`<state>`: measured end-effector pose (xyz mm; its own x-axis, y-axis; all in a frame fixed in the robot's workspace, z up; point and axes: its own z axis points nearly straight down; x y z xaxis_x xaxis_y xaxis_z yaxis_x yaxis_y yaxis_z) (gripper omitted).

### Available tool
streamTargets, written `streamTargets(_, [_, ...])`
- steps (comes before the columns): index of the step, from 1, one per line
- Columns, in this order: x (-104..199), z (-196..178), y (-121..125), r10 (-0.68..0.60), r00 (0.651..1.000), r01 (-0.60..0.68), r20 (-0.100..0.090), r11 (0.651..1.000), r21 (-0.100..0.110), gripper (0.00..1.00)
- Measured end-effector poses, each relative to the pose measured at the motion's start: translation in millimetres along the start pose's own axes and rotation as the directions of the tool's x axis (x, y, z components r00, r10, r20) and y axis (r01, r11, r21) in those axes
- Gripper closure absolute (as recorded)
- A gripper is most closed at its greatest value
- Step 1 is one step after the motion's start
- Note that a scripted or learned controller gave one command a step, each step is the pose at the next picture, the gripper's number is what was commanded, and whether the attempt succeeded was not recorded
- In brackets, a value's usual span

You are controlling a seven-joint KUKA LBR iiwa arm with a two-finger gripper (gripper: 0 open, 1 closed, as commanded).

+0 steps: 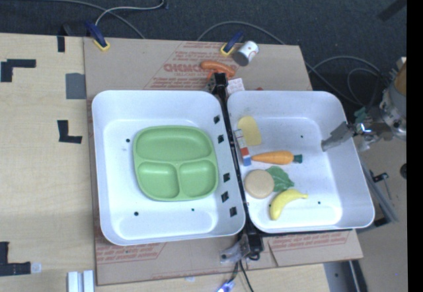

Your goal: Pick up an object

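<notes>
The right bin [330, 215] holds several toy foods along its left side. A pale yellow block [249, 130] lies at the back, with an orange carrot [272, 158] in front of it. Nearer the front are a tan round bun [259, 183], a green leaf [283, 178] and a yellow banana [285, 203]. My gripper [334, 139] hangs over the bin's right wall, pointing left and down. It is well to the right of the carrot and touches none of the foods. The wrist behind it sits at the view's right edge.
The left bin [109, 145] carries a green divided plate [176, 162]. Behind the bins, on the cardboard, lie an orange sausage-like toy [218, 67], a small white cylinder [246, 53] and two blue-and-yellow clamps [98, 36]. Cables run across the dark floor at the back.
</notes>
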<state>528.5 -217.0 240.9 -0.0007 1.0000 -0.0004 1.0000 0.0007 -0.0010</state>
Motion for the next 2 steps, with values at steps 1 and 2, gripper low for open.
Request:
streamTargets(1, [50,86,-12,-0.001,1.0,0.001,-0.002,1.0,0.002,0.0])
streamTargets(2, [117,154,18,-0.002,1.0,0.002,-0.001,1.0,-0.006,0.0])
